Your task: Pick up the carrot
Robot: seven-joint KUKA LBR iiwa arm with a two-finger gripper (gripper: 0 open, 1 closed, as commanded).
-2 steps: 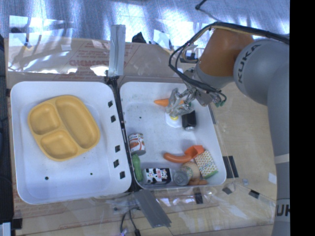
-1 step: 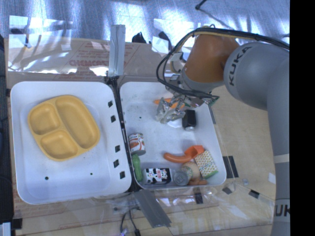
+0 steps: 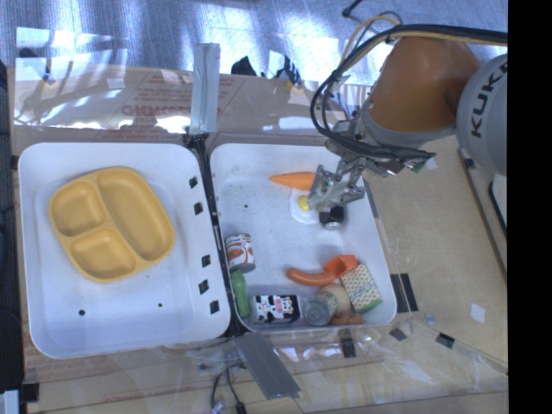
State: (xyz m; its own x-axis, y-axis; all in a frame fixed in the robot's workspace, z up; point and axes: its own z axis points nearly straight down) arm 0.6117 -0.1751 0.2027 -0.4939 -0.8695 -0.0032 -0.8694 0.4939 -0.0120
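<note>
The carrot (image 3: 291, 179) is a small orange tapered piece lying flat near the far wall of the right bin (image 3: 259, 158). My gripper (image 3: 331, 200) hangs just to the right of the carrot's thick end, over a toy fried egg (image 3: 301, 205). The metal gripper body overlaps the carrot's right tip in the view. Nothing is visibly held in it.
The right bin's near end is crowded: a small tin (image 3: 240, 251), a green item (image 3: 240, 293), a black-and-white carton (image 3: 276, 306), an orange-red sausage-shaped toy (image 3: 312, 275), a sandwich wedge (image 3: 362, 287) and a grey can (image 3: 317, 310). The left bin holds a yellow divided plate (image 3: 110, 222).
</note>
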